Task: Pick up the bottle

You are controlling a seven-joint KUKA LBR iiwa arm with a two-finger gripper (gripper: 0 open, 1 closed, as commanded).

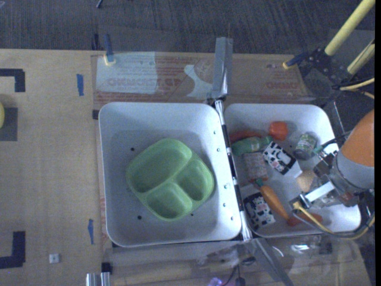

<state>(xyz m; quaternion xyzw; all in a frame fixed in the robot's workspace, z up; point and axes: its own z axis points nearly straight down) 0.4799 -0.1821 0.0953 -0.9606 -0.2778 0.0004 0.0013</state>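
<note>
Here I see the wooden bench (47,177) on dark carpet (178,11). The green bottle (252,144) lies just beside the green tray's (169,179) bin (113,124), in the neighbouring bin (321,115); gripper (311,202) state unclear.

Divided tray (169,179) in the left bin (113,121); bottle (252,144) among clutter in the right bin (324,119).

The grey arm (357,159), with its orange band just behind the wrist, is reaching in from the right, its gripper (306,204) pointing down and leftward.
</note>
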